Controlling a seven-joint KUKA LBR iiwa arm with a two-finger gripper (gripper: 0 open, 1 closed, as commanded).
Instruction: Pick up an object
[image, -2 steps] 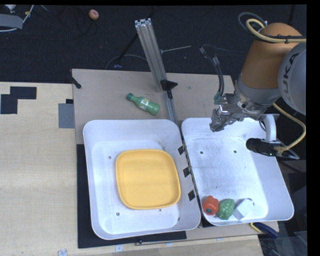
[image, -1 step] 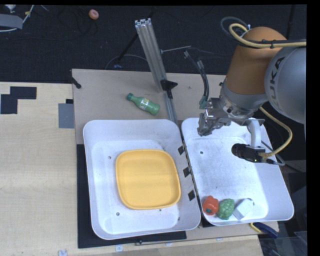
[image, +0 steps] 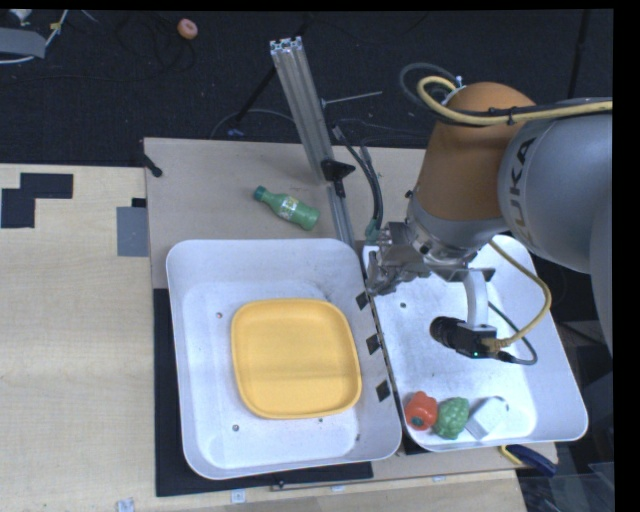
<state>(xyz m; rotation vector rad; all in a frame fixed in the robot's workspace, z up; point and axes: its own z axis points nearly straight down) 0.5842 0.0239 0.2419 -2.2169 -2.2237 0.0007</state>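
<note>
A square yellow plate lies flat in the middle of the left bin. At the front of the right bin sit a red-orange pepper, a green lumpy object and a small white-grey object, close together. My gripper hangs under the grey and orange wrist, low over the right bin's back left corner, by the wall between the two bins. It stands well behind the three small objects, and I see nothing held in it.
A green bottle lies on the bench behind the left bin. A slanted aluminium post rises just behind the gripper. A black device with a yellow cable hangs from the arm over the right bin's middle.
</note>
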